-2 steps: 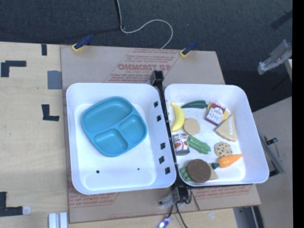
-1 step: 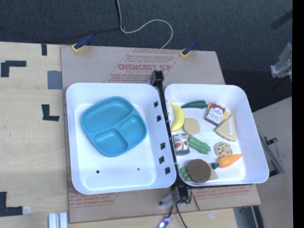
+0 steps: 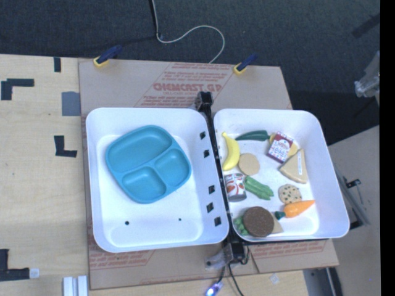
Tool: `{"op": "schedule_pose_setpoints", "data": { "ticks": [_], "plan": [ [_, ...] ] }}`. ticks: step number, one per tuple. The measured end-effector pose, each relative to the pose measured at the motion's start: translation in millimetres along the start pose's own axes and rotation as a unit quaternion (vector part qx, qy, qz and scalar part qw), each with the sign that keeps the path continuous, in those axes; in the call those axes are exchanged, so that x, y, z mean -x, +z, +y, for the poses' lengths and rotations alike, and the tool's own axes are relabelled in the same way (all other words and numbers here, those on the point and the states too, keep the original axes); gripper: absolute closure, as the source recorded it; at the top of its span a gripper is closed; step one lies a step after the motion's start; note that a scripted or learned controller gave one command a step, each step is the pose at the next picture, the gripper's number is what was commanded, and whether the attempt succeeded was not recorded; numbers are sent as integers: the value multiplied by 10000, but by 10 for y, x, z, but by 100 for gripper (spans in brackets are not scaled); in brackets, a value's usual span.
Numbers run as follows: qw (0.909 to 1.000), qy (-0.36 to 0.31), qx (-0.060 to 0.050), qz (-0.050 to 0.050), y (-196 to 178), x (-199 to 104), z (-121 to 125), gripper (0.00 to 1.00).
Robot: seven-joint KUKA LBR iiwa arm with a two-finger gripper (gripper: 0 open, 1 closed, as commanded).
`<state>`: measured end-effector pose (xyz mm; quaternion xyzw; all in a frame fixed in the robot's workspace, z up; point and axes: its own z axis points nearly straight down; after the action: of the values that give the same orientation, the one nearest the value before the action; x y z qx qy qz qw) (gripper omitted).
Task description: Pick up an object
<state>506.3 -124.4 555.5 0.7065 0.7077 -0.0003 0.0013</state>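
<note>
- Camera view: two shallow white bins sit side by side on a brown cardboard sheet (image 3: 185,88) on the wooden desk (image 3: 37,165).
- The left white bin (image 3: 99,227) holds a blue plastic plate with three parts (image 3: 148,163). The plate lies flat, near the bin's back left.
- The right white bin (image 3: 330,184) holds the toy food, all lying loose on its floor.
- A yellow toy banana (image 3: 231,151) lies by the bin's left wall, with a round tan biscuit (image 3: 249,164) touching it.
- A dark green toy pepper (image 3: 252,135) lies at the back, next to a small red and white box (image 3: 279,147).
- A pale cheese wedge (image 3: 296,166) touches that box.
- A small red and white tin (image 3: 234,187) is beside a green pea pod (image 3: 258,188).
- A spotted round cookie (image 3: 289,193) is just above an orange toy carrot (image 3: 299,208).
- A round brown burger patty (image 3: 258,221) lies at the front.
</note>
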Motion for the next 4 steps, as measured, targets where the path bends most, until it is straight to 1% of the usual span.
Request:
{"op": "schedule_pose_setpoints", "data": {
  "ticks": [4],
  "plan": [
    [10000, -13, 3, -10, -401, -15, 21, 100]
  ]
}}
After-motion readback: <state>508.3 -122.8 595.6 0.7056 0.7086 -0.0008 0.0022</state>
